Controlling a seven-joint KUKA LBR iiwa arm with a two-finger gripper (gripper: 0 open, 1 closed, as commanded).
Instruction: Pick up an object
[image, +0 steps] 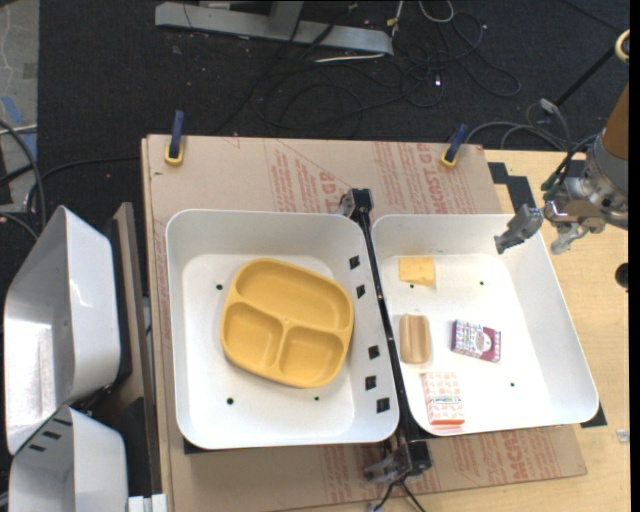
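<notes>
We count four candidates in the right bin (560, 330): a yellow block (417, 271) toward its upper left, a tan roll (414, 338) below that near the divider, a purple carton (475, 341) at centre, and a red-and-white packet (443, 399) by the lower edge. The left bin (190, 330) holds a yellow divided tray (287, 322). Our hand (545, 228) hovers over the right bin's upper right corner, its fingers spread and holding nothing. We judge the purple carton the best target: it lies apart from its neighbours, so we should centre above it, align across its narrow sides, then descend straight.
</notes>
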